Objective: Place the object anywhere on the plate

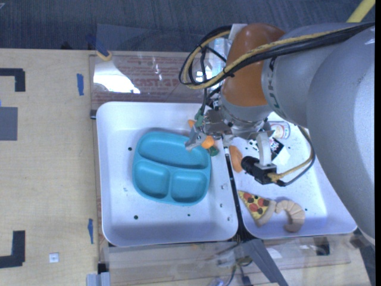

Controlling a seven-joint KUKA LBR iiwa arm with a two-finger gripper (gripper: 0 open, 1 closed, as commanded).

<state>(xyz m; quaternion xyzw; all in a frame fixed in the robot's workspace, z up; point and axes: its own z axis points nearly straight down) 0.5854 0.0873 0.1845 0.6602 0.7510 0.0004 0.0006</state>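
Observation:
A blue three-compartment plate (171,167) lies in the left white bin (119,213). My gripper (203,137) hangs over the plate's upper right rim, by the wall between the two bins. It is shut on a small orange toy carrot (207,142). The carrot's green top (214,151) pokes out below the fingers and an orange tip shows above them. The carrot sits just above the plate's edge, and I cannot tell whether it touches the plate.
The right bin (324,210) holds a toy pizza slice (256,204), a croissant (292,213), an orange piece (236,158) near the dividing wall and a white-and-red item (278,130) partly under the arm. The arm's bulk covers the right bin's upper part.

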